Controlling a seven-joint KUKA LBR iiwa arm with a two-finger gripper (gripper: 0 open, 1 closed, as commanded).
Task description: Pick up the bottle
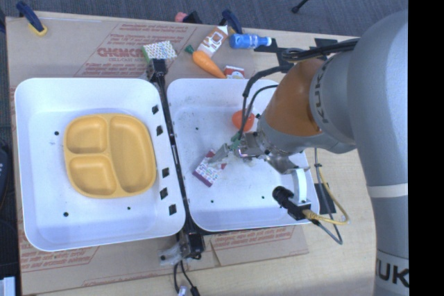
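Observation:
A white bottle with an orange label [212, 41] lies on the cardboard behind the right bin [208, 208], outside it. Beside it lies a blue bottle [248, 41]. My gripper [225, 152] is low inside the right bin near its middle, reaching in from the right. Its tip sits just above and to the right of a small purple and white packet [207, 170] on the bin floor. An orange object [241, 120] shows partly behind the wrist, half hidden by the arm.
The left bin [35, 149] holds a yellow divided plate [109, 154]. A carrot [207, 64] and a small red and white item [234, 71] lie behind the right bin. A patterned block [159, 50] sits near the divider's far end. Cables hang at the bin's right edge.

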